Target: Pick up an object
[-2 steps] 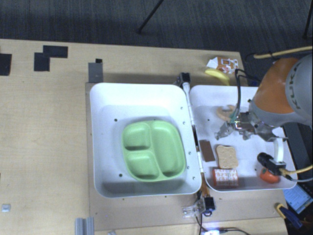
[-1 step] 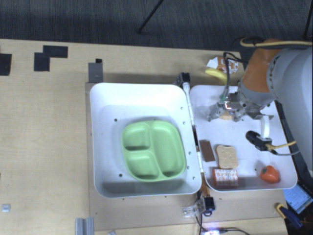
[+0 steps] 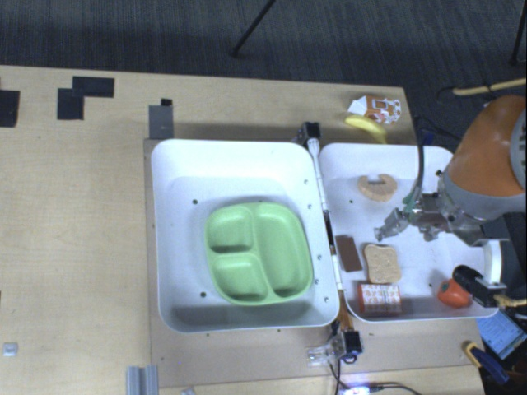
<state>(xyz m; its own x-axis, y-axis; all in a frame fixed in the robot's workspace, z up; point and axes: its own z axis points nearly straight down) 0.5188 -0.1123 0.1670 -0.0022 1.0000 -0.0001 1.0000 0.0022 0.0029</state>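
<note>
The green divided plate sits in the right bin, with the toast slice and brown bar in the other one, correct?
Not quite. The camera view shows the green divided plate in the left bin; the toast slice and brown bar lie in the right bin.

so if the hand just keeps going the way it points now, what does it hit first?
The hand points toward the view's left and a little down, with bare floor of the right bin just ahead of it. Going straight on, it would probably meet the brown bar or the divider wall first; depth is hard to judge from above.
</note>
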